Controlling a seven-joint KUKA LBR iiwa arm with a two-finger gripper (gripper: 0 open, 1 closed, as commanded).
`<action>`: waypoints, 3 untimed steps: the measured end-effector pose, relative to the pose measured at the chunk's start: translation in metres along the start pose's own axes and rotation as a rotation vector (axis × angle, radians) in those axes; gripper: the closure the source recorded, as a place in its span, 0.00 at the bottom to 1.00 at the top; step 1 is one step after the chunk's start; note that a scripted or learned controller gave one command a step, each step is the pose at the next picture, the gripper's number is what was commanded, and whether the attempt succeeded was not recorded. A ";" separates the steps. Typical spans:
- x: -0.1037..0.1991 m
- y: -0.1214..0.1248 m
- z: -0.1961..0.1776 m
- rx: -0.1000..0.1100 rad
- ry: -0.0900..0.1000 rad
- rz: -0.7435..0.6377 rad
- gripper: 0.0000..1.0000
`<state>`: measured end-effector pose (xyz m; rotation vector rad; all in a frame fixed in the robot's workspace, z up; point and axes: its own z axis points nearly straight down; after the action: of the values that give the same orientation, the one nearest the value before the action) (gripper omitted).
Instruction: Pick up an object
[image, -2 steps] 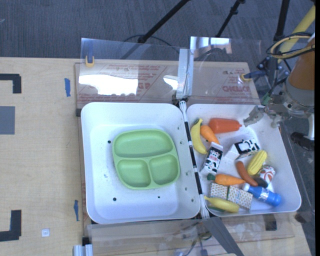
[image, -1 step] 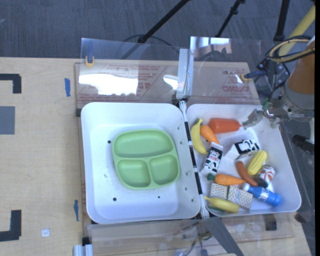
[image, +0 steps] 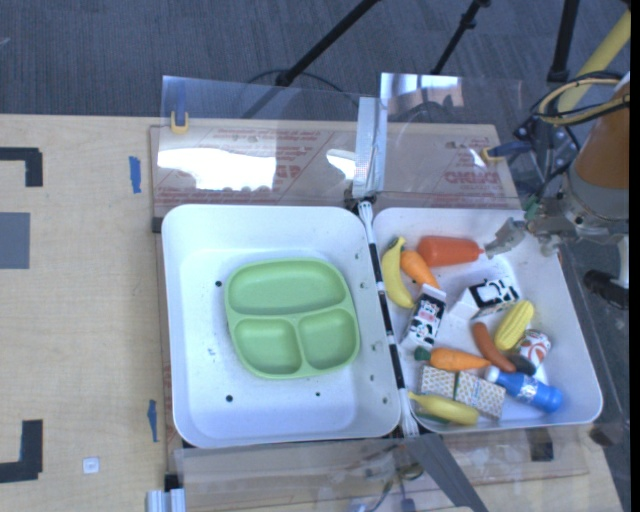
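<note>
Gripper (image: 507, 237) sits at the upper right of the right bin (image: 585, 345), near the back rim; whether it's open or shut, can't tell, and nothing is seen in it. Closest object is the orange bottle (image: 449, 250), just left of the claw, with the black-and-white cube (image: 494, 293) below it. Green divided plate (image: 292, 316) lies in the left bin (image: 190, 250).

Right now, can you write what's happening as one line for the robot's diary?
stage: reaching in | tool: over right bin, far edge, near orange bottle | held: nothing seen | left bin: green plate
</note>
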<state>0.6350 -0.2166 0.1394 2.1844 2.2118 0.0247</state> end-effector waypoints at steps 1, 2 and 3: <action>-0.001 -0.002 0.000 -0.002 -0.001 -0.033 0.00; -0.001 -0.002 0.000 -0.002 -0.001 -0.050 0.00; -0.007 0.019 -0.085 0.040 0.006 0.296 0.00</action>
<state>0.6507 -0.2224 0.2247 2.5144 1.8870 -0.0054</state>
